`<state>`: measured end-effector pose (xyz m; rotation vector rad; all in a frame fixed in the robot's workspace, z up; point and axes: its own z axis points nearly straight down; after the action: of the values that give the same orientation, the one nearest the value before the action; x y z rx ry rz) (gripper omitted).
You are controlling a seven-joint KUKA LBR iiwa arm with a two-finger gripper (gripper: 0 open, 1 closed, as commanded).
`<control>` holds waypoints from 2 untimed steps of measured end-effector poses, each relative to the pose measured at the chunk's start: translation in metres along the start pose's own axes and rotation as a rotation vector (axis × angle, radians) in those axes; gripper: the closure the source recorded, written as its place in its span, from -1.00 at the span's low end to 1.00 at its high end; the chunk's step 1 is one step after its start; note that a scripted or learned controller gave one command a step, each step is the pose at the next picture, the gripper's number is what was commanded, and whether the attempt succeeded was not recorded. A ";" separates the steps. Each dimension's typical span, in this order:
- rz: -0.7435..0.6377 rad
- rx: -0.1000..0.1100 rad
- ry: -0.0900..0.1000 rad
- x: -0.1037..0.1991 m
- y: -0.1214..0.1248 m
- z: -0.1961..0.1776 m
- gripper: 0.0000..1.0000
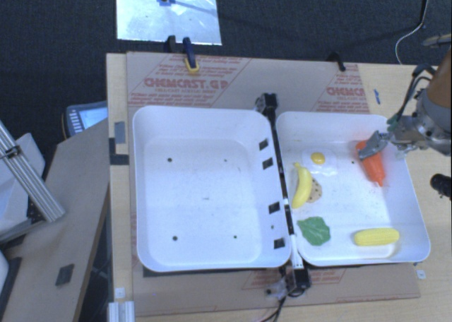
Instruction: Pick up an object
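Right by claw (379, 145), orange carrot (373, 165), tapered, tilted.

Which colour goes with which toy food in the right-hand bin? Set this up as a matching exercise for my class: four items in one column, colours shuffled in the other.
Items:
1. carrot
2. banana
3. leaf
4. fried egg

Colours:
A. green
B. white with a yellow centre
C. orange
D. yellow

Pairs: 1-C, 2-D, 3-A, 4-B
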<state>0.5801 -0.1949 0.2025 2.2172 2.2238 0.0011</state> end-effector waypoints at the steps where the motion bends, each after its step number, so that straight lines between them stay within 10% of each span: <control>1: -0.005 -0.017 -0.006 -0.011 0.094 -0.080 -1.00; 2: -0.007 -0.008 -0.004 -0.011 0.090 -0.086 1.00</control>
<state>0.6703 -0.2060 0.2891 2.2032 2.2261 0.0050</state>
